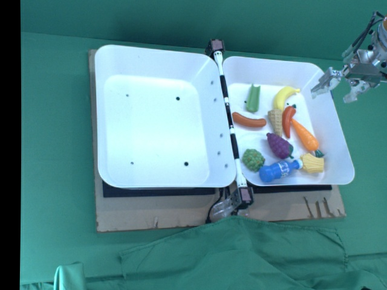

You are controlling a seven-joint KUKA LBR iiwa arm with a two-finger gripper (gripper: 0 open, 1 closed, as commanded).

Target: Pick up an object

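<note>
- I saw the left bin (157, 125) with nothing to pick; the toys sat packed together in the right bin (332, 125).
- I judged the sausage (248, 121) easiest, lying apart; the carrot (304, 135) touched its neighbours.
- The hand (335, 88) hovered above the bin's right rim, fingers apart, holding nothing.

Bench (54, 132): green-covered surface. Lying directly on it: one flat brown cardboard sheet (151, 213) beneath both white bins; one loose, rumpled green cloth (242, 255) along the near edge, overlapping the cardboard's front edge.
</note>
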